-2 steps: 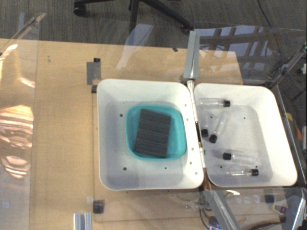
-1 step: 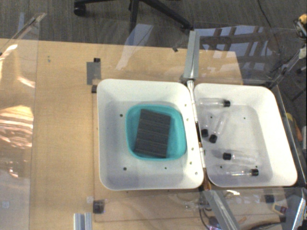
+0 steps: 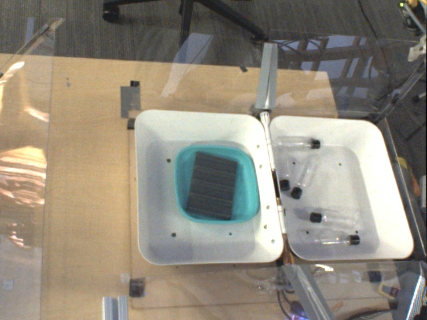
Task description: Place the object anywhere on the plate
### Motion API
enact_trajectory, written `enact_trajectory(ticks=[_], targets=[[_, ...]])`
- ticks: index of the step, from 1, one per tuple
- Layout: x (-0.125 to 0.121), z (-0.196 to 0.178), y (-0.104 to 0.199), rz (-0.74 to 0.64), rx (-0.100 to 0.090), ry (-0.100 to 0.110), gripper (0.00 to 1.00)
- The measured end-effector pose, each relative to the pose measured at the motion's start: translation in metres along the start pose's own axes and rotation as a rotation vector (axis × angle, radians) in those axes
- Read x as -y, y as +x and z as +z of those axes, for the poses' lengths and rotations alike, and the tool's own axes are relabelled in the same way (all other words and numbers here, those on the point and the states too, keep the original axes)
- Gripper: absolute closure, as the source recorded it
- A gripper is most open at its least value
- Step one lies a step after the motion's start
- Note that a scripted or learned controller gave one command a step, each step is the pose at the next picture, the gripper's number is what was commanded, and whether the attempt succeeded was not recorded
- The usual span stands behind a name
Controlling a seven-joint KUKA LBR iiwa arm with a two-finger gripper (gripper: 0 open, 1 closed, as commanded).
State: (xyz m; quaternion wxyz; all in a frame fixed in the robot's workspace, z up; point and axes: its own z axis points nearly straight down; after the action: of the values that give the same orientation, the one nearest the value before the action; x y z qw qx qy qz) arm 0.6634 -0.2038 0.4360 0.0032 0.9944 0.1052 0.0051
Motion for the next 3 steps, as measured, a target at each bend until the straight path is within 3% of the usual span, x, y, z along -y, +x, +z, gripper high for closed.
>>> enact_trajectory(ticks=[1, 2, 3], targets=[[0.007, -0.001, -0.034, 0.002, 0.001, 0.002, 0.0], [0.0, 0.0, 0.0, 0.001, 0.0, 0.001, 0.0], [0.007, -0.001, -0.034, 0.003, 0.001, 0.002, 0.0]])
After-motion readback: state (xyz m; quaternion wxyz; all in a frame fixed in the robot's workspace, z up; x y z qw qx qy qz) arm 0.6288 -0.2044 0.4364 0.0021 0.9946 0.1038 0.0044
